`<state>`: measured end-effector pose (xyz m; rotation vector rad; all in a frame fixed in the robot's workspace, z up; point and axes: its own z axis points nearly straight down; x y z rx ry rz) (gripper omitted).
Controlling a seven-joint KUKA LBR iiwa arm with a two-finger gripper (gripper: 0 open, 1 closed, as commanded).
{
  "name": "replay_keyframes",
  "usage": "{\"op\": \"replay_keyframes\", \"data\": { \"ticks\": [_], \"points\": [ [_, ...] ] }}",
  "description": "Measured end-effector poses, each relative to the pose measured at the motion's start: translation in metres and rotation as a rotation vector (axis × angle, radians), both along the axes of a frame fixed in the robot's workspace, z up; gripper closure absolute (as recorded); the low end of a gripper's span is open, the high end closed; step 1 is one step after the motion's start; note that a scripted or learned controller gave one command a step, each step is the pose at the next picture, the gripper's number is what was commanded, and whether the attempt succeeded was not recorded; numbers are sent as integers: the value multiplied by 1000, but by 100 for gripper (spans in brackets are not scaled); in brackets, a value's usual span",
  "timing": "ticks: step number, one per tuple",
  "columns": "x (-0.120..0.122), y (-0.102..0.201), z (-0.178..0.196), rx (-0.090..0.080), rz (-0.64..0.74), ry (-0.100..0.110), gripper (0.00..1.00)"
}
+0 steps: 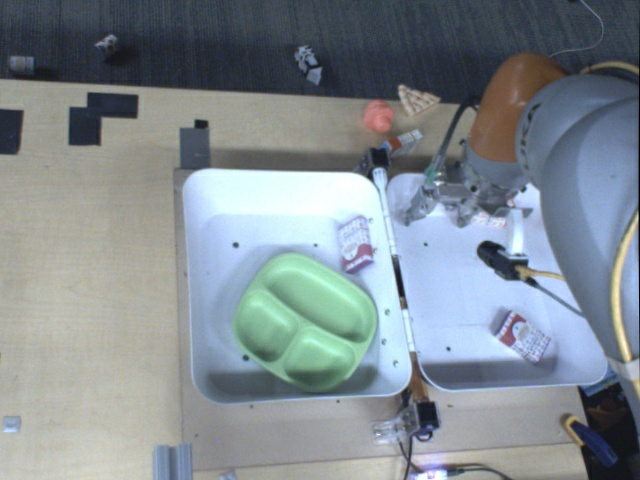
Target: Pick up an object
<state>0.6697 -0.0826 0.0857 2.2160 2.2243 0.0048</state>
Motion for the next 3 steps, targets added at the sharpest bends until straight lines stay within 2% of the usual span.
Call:
{"op": "replay_keyframes", "data": {
  "ticks": [1, 2, 3],
  "points": [
    [2, 0, 12, -2, 7, -5, 100],
    [-16, -44, 108, -3, -1, -5, 100],
    [-17, -43, 106, -1, 0, -1, 0]
  ]
}}
